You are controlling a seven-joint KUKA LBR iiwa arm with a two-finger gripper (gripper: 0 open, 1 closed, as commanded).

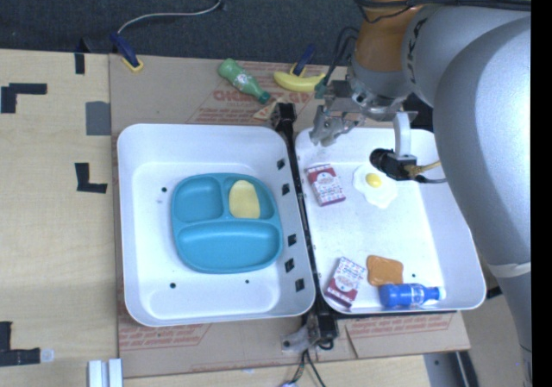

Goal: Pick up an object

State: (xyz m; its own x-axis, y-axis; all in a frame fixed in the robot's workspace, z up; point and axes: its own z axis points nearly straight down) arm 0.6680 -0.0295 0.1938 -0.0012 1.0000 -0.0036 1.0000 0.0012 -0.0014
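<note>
Inspector: Gripper (328, 131) hangs over the right bin's (448, 230) far-left corner, seemingly holding nothing.

Clerk: Contents?

Inspector: Fried egg (376, 186), red packet (325, 184), blue bottle (409, 295).

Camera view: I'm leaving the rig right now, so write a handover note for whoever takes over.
Gripper: over the right bin's far left corner, nothing seen between its fingers.
Right bin: red packet, fried egg, second red packet, orange piece, blue bottle.
Left bin: blue tray with a yellow piece.
Done: nothing picked.
Left: grasp and lift one object.
</note>
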